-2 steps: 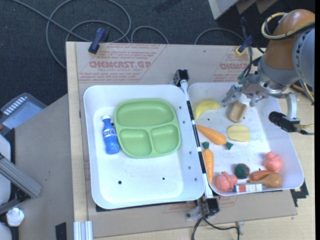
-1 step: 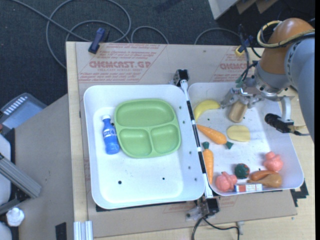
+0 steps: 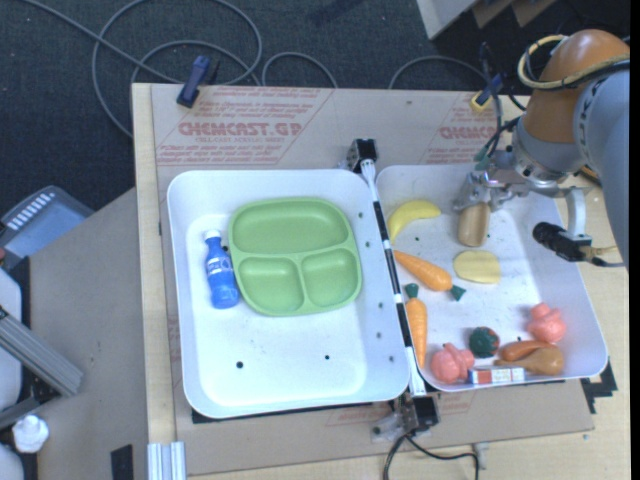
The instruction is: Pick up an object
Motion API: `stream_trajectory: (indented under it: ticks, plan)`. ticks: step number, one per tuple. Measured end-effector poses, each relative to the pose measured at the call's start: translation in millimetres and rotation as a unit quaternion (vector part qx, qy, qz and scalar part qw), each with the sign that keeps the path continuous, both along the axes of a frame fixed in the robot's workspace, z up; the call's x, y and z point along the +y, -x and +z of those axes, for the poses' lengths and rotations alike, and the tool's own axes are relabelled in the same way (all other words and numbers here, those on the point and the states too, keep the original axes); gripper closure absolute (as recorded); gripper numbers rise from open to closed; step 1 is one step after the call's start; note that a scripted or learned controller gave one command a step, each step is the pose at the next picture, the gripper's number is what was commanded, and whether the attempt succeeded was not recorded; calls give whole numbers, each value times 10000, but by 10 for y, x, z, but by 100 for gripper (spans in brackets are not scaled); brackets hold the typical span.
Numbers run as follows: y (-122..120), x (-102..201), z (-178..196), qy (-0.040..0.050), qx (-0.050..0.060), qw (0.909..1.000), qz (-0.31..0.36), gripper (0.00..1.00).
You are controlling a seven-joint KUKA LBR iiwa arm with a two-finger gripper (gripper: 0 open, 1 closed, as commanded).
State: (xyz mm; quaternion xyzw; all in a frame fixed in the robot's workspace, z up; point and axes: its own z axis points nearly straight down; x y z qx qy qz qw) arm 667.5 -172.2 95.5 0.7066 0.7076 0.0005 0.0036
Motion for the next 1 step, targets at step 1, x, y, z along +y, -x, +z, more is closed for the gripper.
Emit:
stream_trajectory:
  ticks: [1]
  plan:
    - [0, 971, 905, -25, 10, 10000, 2, 100]
